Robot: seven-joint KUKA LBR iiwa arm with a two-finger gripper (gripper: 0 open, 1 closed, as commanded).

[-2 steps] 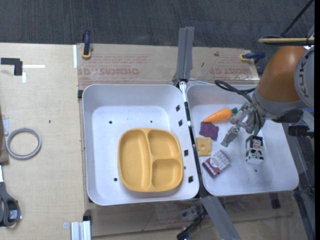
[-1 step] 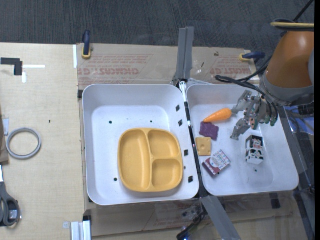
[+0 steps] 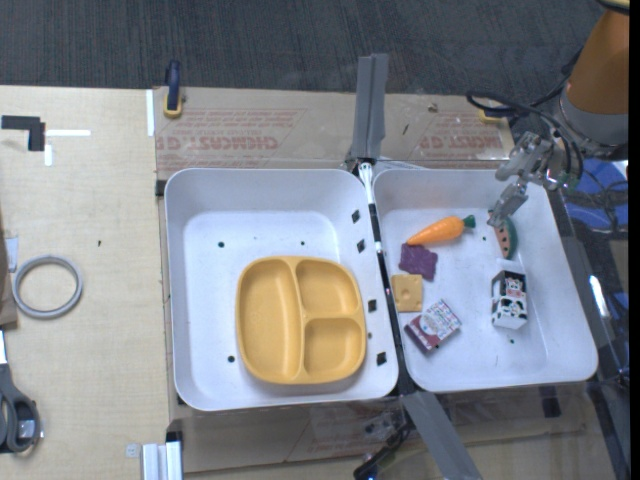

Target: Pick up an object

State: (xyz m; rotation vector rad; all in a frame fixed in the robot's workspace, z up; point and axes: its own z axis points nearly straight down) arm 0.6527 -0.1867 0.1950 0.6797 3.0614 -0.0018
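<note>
figure: overhead slant view of a picking bench. the right bin point(image 3: 570, 353) serves as landmark. inside it lie a toy carrot point(image 3: 440, 231) near its middle top, a purple piece point(image 3: 419, 260) and a tan cracker point(image 3: 407, 292) toward its left wall, a small red-and-white packet point(image 3: 433, 326) near its front, a cow-patterned carton point(image 3: 510, 301) toward its right wall, and a watermelon slice point(image 3: 506, 236) above the carton. the gripper point(image 3: 510, 206) hangs over the bin's upper right part, just above the slice; whether it is spread or pressed together cannot be told, and nothing is seen held. judged progress: no object lifted; approach, grasp and lift all remain. left of the right bin, touching it, a second bin point(image 3: 190, 268) holds a yellow divided plate point(image 3: 300, 318). both rest on cardboard point(image 3: 250, 133) over a pale wooden bench point(image 3: 90, 368); further left lies a grey tape ring point(image 3: 44, 286). dark carpet point(image 3: 250, 18) lies beyond.
</note>
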